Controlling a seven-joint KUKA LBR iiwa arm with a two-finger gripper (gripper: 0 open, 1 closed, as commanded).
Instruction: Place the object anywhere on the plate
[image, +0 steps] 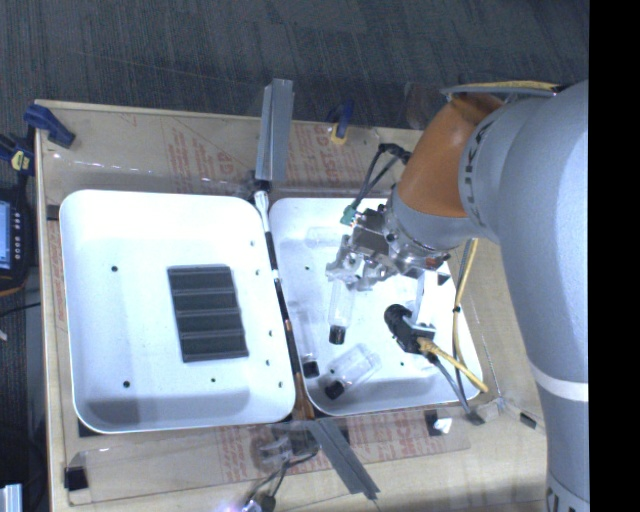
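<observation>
The plate is a dark grey ribbed rectangle lying flat in the middle of the left bin. My gripper hangs over the upper middle of the right bin, well to the right of the plate. Directly below it a clear tube with a black cap points down toward the bin floor; whether it is gripped or just lying there is not visible. A clear bottle with a black cap lies near the right bin's front edge. The arm covers the right bin's right side.
Another faint clear item lies at the right bin's back left, and a small black piece sits by its front left wall. A raised divider separates the bins. A yellow cable trails off the wrist.
</observation>
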